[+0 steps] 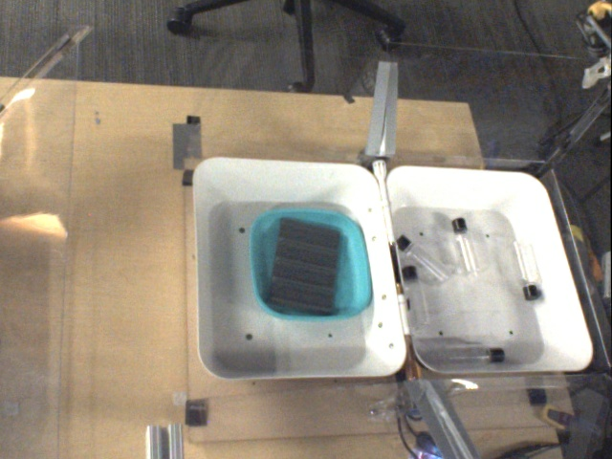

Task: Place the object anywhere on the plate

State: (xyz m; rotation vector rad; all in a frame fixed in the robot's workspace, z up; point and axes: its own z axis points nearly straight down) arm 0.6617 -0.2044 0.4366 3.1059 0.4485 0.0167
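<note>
Honestly, whether the jaws are open or closed cannot be told, so the object's place relative to them cannot be told either. The dark ridged block [304, 264] is lying flat on the teal plate [360, 256], roughly at its middle, with teal rim showing all round it. The plate is sitting in the left bin [216, 295], slightly towards that bin's right wall. The right bin [566, 295] is standing just beside it and is holding several clear tubes [466, 252] with black caps [532, 292], lying scattered and apart from one another. Both bins are resting on the tan worktop [96, 304]. A grey metal bar [384, 113] is running up from the seam between the bins, and a chair base [296, 12] is standing on the floor beyond.
</note>
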